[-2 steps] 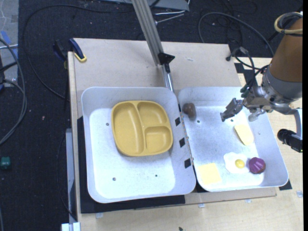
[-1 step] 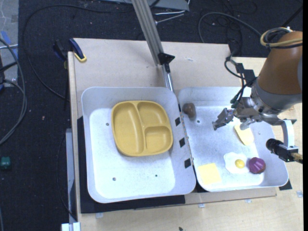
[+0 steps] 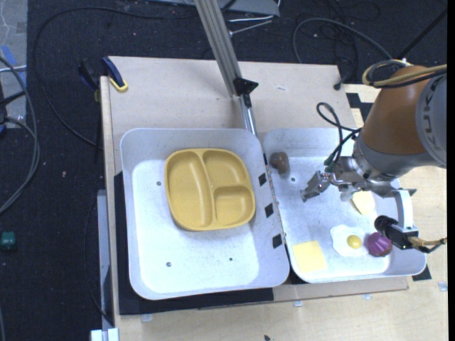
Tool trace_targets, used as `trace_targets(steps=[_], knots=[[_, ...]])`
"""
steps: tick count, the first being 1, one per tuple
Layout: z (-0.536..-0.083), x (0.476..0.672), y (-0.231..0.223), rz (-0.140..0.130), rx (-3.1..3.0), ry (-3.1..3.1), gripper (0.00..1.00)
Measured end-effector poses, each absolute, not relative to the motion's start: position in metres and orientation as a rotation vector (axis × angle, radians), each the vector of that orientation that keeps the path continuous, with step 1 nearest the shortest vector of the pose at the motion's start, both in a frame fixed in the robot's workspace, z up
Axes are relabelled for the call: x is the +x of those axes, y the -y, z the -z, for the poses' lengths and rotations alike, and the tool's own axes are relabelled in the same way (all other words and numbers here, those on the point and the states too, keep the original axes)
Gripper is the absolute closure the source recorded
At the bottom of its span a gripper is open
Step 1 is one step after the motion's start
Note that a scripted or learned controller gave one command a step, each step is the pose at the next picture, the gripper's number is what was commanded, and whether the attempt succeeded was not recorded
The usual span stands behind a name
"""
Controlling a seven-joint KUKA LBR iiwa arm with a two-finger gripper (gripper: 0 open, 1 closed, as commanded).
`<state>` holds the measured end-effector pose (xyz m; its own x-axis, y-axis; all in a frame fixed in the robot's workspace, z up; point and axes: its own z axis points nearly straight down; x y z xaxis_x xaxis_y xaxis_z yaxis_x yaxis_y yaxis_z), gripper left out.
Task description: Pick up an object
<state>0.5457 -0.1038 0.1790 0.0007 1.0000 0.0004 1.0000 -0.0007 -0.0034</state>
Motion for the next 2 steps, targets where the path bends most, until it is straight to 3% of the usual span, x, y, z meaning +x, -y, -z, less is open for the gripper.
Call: trace_targets(steps=[1,2], knots=[[-0.116,0.547,0.100,-0.005,-2.219,2.218,0.00],[-0.129,0.548,0.100,-0.001,-2.224,2.219,1.00]])
